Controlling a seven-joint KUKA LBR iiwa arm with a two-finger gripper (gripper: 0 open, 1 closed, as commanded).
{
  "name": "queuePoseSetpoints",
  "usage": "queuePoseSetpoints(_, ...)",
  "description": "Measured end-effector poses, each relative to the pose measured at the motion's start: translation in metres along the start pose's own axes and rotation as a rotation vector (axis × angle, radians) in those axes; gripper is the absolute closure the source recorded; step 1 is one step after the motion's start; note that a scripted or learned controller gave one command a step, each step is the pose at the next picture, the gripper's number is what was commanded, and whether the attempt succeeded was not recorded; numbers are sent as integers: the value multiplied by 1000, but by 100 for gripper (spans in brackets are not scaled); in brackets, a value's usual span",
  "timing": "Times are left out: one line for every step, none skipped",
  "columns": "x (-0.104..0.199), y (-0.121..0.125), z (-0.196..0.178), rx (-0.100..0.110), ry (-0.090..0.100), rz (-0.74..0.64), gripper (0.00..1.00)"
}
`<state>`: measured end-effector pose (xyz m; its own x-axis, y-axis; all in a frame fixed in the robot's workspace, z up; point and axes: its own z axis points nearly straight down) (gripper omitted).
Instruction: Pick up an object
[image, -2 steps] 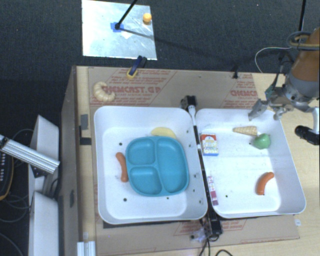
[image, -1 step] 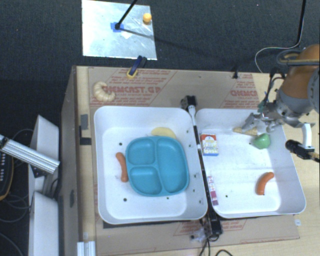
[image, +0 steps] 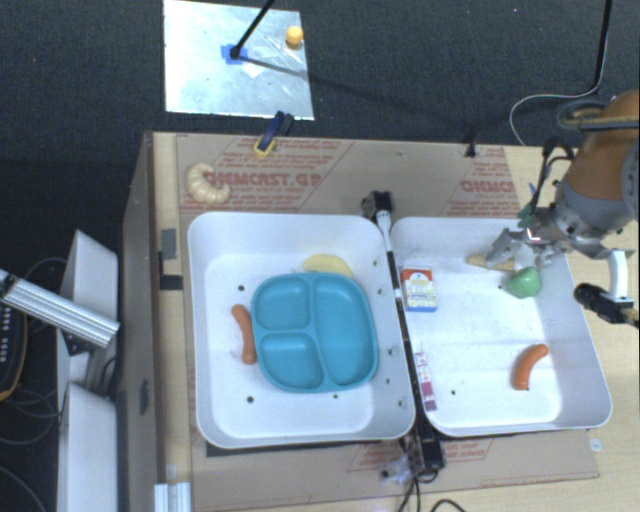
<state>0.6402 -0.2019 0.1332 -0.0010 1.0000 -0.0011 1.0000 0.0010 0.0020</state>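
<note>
Hand (image: 510, 255) w/ green obj (image: 522, 283) just below, touching

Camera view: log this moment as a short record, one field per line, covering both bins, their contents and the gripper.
left bin: blue three-compartment plastic tray; orange sausage to the tray's left; pale yellow object behind the tray, partly hidden
right bin: small red and white carton; green rounded object; orange sausage
gripper: over the right bin's far side, just above the green object
grasp: cannot tell
</note>
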Motion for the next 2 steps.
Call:
queuePoseSetpoints(-5,-25,12,1,0,0,0)
queuePoseSetpoints(9,4,22,-1,0,-3,0)
